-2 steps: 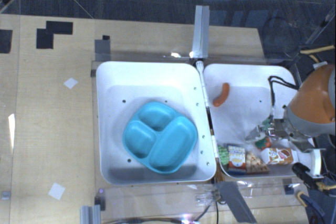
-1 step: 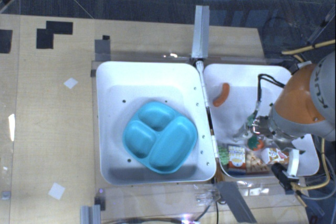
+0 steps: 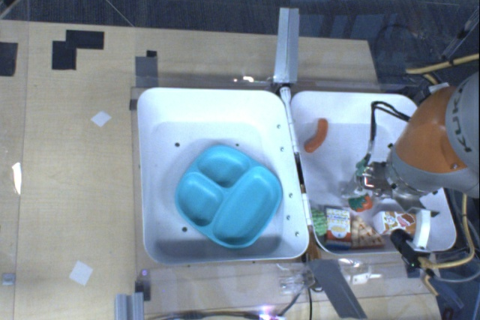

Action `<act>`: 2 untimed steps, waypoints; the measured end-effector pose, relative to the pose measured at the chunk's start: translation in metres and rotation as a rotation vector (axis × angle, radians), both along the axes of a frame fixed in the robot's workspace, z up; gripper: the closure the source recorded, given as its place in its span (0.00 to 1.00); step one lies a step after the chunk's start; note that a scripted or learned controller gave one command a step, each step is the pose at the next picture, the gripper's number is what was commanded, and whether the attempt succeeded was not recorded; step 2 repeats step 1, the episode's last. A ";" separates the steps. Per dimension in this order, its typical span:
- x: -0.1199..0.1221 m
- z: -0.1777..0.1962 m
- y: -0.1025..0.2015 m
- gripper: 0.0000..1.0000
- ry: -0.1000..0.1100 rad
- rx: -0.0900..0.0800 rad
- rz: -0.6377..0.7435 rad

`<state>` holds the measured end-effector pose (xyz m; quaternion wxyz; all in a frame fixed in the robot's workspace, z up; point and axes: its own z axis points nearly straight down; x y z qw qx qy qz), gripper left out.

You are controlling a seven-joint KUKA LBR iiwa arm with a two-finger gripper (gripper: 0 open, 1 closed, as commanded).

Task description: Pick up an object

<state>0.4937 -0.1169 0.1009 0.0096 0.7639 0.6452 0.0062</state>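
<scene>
My end effector (image 3: 365, 183), grip state unclear, hangs over crinkly packets (image 3: 352, 225); smooth orange sausage (image 3: 316, 135) lies apart.

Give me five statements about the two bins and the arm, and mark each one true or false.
1. A blue divided plate lies in the left bin. True.
2. The orange sausage-shaped item lies in the left bin. False: it lies in the right bin, near its far left corner.
3. The gripper is over the right bin. True.
4. The snack packets lie along the right bin's far edge. False: they lie along its near edge.
5. The blue plate has a single undivided well. False: it has three compartments.
</scene>
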 end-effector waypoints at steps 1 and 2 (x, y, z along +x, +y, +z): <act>0.028 0.130 0.051 1.00 0.018 0.007 -0.080; 0.028 0.130 0.051 1.00 0.018 0.007 -0.080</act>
